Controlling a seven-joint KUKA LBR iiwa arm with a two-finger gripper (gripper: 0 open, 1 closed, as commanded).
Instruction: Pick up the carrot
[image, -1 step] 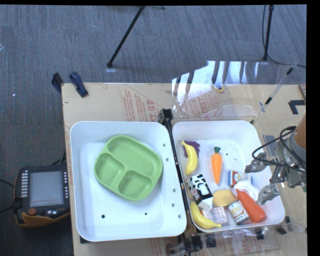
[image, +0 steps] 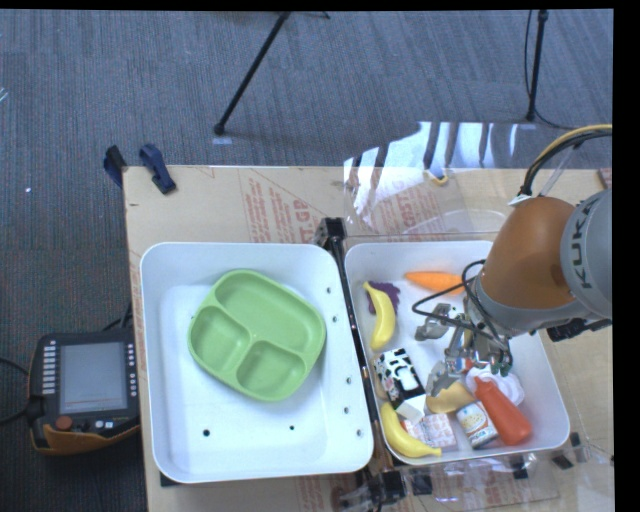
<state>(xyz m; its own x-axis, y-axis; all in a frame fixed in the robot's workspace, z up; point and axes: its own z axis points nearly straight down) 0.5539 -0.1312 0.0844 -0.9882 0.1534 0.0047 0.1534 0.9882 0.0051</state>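
Observation:
The orange carrot (image: 432, 281) lies at the back of the right bin (image: 553, 385), pointing left, next to a small purple item. My gripper (image: 456, 368) hangs below the orange-banded wrist over the middle of the same bin, in front of the carrot and apart from it. It is open, with nothing between its fingers. Its tips stand just above a yellow cheese wedge (image: 451, 399) and beside a red ketchup bottle (image: 501, 411).
The right bin also holds a banana (image: 381, 316) on the left, a black-and-white cow carton (image: 399, 374), a second banana (image: 405, 436) at the front and a small can (image: 473, 425). The left bin (image: 170, 400) holds a green divided plate (image: 257, 334).

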